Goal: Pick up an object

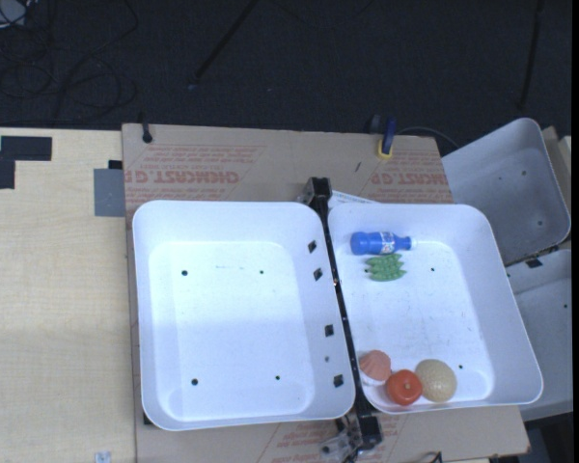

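Observation:
The right bin holds several small objects. A blue bottle with a white cap lies on its side near the bin's far left wall. Just in front of it sits a small green leafy item. At the near left corner rest a pinkish round piece, a red-orange ball and a tan ball, close together.
The left bin stands beside the right one, joined by a black clamp strip. Both rest on brown cardboard over a pale wooden bench. A grey-white panel leans at the far right.

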Available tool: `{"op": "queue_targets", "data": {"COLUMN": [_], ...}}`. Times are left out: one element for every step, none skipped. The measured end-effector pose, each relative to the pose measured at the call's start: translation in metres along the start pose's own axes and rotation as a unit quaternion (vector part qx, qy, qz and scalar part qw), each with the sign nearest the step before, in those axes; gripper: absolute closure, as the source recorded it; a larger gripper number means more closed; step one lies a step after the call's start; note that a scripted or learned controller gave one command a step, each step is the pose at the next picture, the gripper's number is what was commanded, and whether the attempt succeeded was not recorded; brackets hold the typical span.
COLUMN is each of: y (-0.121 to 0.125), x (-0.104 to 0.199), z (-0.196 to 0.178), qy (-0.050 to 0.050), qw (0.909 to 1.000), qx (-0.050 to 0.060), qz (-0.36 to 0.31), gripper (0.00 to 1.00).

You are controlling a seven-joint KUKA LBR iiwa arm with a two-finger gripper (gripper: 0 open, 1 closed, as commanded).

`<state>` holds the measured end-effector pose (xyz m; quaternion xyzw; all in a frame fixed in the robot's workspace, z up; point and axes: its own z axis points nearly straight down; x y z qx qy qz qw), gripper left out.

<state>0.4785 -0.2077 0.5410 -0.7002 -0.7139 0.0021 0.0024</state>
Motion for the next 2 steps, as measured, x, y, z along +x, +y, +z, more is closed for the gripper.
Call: {"op": "queue_targets", "data": {"y": [0.0009,0.0008], "x": [0.0004,0.0004], "z": [-0.0099,-0.0095], "qy": [0.000,0.000], "qw": [1.0000,1.0000], "qx": [0.000,0.001], "qz": [-0.002,-0.003], "gripper": [1.00,0.00]}}
